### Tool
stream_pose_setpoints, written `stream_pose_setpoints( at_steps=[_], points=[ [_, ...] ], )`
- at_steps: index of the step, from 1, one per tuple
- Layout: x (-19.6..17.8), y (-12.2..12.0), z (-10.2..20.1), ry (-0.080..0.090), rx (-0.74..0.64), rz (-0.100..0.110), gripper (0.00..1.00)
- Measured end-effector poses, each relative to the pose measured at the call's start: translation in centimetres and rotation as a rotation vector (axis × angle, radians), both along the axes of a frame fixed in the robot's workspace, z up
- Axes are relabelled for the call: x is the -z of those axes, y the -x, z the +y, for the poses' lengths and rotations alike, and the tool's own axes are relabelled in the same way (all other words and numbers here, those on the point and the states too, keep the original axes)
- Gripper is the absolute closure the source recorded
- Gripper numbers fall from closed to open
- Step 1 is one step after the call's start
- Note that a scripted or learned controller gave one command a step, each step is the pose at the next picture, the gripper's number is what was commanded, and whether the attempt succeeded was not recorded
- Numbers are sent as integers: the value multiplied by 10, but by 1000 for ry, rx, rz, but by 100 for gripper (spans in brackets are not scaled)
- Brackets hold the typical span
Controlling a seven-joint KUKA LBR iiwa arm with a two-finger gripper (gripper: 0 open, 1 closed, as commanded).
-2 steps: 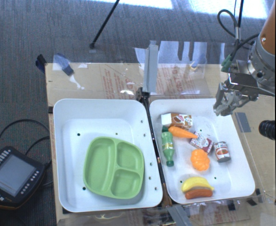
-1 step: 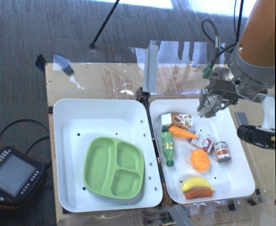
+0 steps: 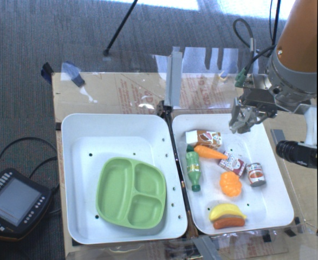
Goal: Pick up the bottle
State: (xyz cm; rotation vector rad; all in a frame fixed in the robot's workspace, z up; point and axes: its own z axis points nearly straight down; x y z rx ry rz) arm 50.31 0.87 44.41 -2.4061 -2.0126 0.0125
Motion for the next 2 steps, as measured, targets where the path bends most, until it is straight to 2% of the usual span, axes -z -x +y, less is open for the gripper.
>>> stream_pose_setpoints(
  at_steps=[2],
  points=[
    [-16, -3, 0, 1, -7, 8, 100]
  ],
)
